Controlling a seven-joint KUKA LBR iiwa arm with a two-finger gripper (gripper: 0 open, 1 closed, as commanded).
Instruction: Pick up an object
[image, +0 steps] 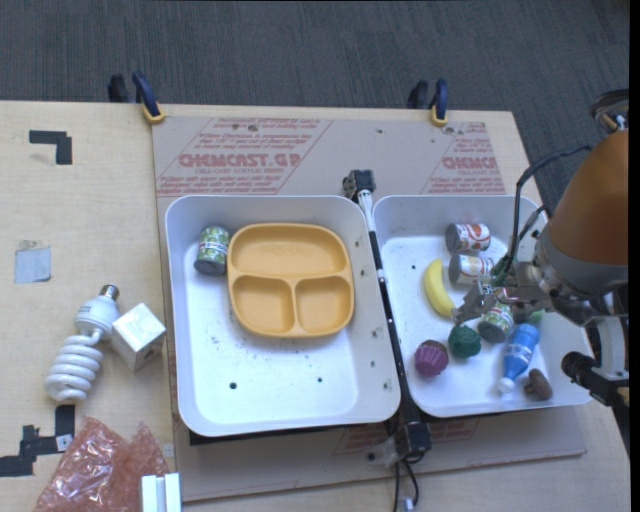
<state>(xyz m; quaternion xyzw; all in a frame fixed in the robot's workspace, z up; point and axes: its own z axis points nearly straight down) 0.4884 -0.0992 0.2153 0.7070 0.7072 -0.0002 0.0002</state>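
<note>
My gripper (487, 297) is low inside the right bin (400, 300), reaching in from the right among a cluster of objects. Right by it lie a silver can (470, 266), a small green-labelled can (497, 321) and a dark green round object (464, 341). A banana (436, 288) lies to the gripper's left. A red and white can (468, 236) sits further back. Toward the front lie a purple object (431, 357), a blue bottle (518, 355) and a small brown object (539, 383). Whether anything is held is hidden in the clutter.
The left bin (190, 330) holds a yellow divided plate (291, 277) and a green can (212, 249) at its back left. Outside the bins, on the left of the bench, lie a spiral light bulb (78, 350), a white cube (138, 333) and a reddish plastic bag (95, 470).
</note>
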